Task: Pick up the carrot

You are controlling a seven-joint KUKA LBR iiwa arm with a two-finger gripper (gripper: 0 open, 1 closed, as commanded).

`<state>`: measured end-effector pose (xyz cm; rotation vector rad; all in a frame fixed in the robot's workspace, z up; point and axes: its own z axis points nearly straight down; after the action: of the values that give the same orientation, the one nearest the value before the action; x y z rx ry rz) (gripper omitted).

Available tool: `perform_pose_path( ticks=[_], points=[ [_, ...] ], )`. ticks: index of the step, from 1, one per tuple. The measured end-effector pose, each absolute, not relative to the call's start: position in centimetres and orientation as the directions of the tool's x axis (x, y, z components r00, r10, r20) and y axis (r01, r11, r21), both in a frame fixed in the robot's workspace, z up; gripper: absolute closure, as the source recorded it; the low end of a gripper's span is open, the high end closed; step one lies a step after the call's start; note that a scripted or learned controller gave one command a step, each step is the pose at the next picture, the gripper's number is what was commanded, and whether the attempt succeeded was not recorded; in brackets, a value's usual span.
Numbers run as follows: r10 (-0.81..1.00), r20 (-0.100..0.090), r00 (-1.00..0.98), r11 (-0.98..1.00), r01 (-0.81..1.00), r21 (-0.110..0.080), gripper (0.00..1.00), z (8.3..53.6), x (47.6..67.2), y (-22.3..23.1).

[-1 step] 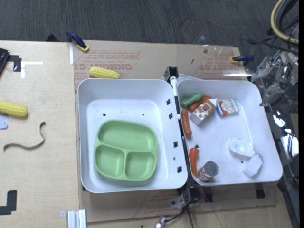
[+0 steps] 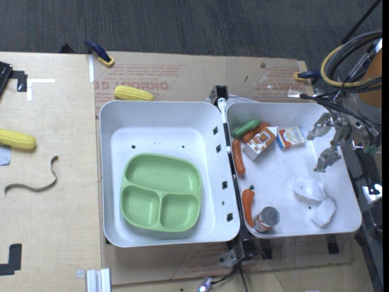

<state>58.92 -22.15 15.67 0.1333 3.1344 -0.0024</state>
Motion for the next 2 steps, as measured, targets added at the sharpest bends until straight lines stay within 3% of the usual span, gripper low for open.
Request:
perform_pose_path(
  ticks=[1, 2],
  points=[
    [0.083, -0.002, -0.997, 0.997, 0.083, 0.001, 0.0, 10.6, 52.7, -13.1],
    [-0.228, -0.002, -0.974, 0.974, -0.228, 0.0, 0.0, 9.2, 47.8, -9.4]
  ],
)
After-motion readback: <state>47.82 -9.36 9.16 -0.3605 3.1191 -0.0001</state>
